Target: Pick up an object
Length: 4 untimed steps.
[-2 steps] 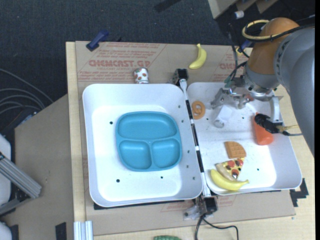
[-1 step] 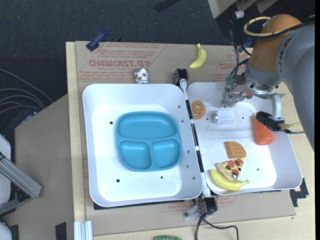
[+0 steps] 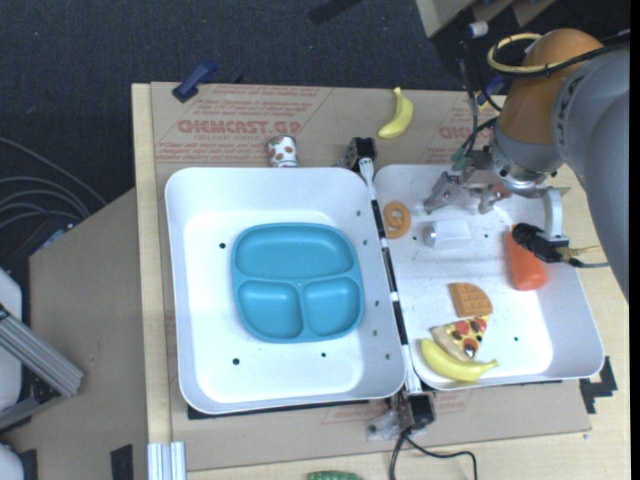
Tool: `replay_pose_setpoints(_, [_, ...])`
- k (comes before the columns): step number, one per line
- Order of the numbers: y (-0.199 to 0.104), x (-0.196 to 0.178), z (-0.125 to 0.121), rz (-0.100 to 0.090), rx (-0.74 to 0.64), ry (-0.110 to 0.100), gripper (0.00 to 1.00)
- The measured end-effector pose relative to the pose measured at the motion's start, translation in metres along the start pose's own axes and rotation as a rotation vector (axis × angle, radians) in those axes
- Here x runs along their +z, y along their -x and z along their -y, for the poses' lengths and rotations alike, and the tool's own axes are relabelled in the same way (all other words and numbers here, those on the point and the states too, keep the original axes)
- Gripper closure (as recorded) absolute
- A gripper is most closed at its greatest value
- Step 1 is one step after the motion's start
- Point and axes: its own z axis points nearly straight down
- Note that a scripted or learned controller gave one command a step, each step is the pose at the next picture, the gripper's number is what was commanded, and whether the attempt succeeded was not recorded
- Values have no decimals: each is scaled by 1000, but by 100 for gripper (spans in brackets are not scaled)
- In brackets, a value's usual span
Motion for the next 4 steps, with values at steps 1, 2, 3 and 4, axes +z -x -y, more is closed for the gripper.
replay_pose_setpoints(1, [0, -10, -1, 1, 0, 3, 100])
replay_pose_setpoints(2, [0, -10, -1, 1, 0, 2, 0])
replay_pose_setpoints(3, [16, 11, 1, -2, 2, -2, 0])
replay_pose_setpoints(4, [15, 0, 0, -1, 1, 1, 100])
